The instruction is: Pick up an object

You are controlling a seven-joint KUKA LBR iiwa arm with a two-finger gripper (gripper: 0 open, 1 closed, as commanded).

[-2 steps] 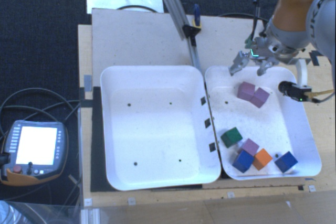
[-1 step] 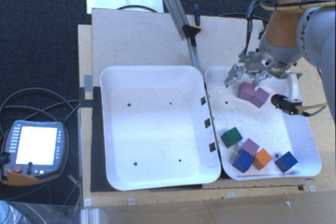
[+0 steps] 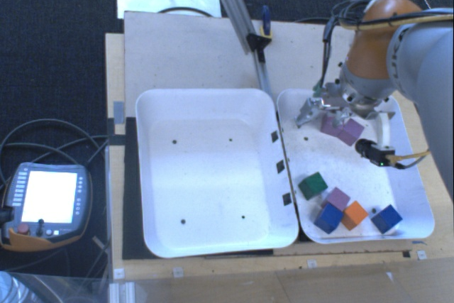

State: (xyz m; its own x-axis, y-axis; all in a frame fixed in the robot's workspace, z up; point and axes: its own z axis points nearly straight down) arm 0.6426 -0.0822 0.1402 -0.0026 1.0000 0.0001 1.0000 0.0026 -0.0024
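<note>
The arm [image 3: 408, 46] comes nearest the lens, its grey bulk and orange band rising over the right side of the bench, bent down so that the gripper [image 3: 333, 110] hangs low over the upper part of the right bin [image 3: 411, 223]; that posture reads as a descent toward something to grasp, since the task asks only that some object be lifted. Below it the bench [image 3: 191, 46] carries the two shallow trays side by side, presumably so that things can be taken from one and dropped in the other. The left bin [image 3: 149, 152] sits beside its neighbour, their inner walls touching. In the right bin the pieces lie in two groups. A purple block [image 3: 342, 129] lies directly beneath and just beside the gripper, tilted, and looks the likeliest target. Whether the fingers are spread or closed I cannot tell, as the wrist hides them from above, and nothing shows the block between them. Well apart, near the front wall, five small cubes are huddled: a green cube [image 3: 312, 185], a mauve cube [image 3: 338, 197] touching an orange cube [image 3: 354, 215] and a blue cube [image 3: 328, 218], and another blue cube [image 3: 386, 218] a little to the right, loosely scattered as tossed pieces settle.
</note>
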